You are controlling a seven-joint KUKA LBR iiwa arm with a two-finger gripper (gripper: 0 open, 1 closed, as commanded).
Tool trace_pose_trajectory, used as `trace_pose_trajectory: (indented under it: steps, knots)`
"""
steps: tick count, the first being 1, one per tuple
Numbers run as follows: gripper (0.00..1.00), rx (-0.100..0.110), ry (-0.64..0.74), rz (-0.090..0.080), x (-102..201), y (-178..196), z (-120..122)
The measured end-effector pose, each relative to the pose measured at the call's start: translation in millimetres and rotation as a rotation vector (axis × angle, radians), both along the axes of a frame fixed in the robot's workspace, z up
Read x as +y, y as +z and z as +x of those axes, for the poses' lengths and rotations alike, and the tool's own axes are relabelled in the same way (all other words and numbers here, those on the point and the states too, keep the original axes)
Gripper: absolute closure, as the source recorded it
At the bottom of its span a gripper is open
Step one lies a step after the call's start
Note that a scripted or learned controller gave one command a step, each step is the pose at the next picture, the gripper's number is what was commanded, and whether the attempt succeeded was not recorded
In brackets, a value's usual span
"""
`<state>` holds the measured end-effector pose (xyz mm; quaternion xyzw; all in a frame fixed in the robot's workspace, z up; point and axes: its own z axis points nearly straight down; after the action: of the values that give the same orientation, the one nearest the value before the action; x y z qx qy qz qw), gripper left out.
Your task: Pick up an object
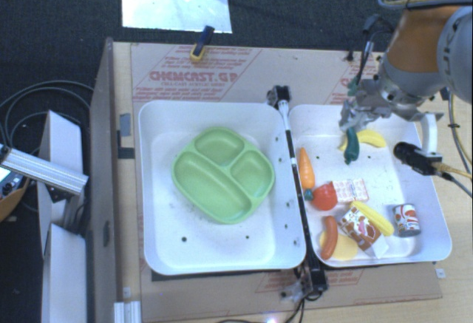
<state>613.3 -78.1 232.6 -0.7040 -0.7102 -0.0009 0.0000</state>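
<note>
- The arm [432, 26], grey with an orange band, is reaching in over the far end of the right bin [436, 240].
- The gripper [358, 122] is pointing down above that bin's far left part, just inside the divider [293, 166] between the two bins.
- A dark green, elongated toy vegetable [351, 147] is hanging straight down from the fingertips, which are closing on its upper end; it is sitting clear of the bin floor as far as the slanted view lets one judge.
- A yellow banana [369, 139] is lying just beside the green piece, on the side away from the divider.
- An orange carrot [305, 167] is lying close against the divider, nearer the camera than the gripper.
- A red tomato [324, 196] is sitting next to the carrot, and a small pink-and-white packet [351, 189] is touching it.
- A red-and-white can [406, 219] is standing toward the right bin's outer near corner.
- A red sausage [329, 236] and a printed snack packet [360, 228] are lying at the near end of that bin.
- A green sectioned plate [222, 174] is resting in the left bin [159, 240], on the other side of the divider.
</note>
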Motion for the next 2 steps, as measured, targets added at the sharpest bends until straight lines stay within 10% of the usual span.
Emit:
trace_pose_trajectory:
  steps: [1, 2]
  knots:
    - [1.00, -0.002, 0.001, 0.000, 42.6, 5.3, 6.2]
    - [0.00, -0.001, -0.004, -0.001, 39.4, 5.1, 5.7]
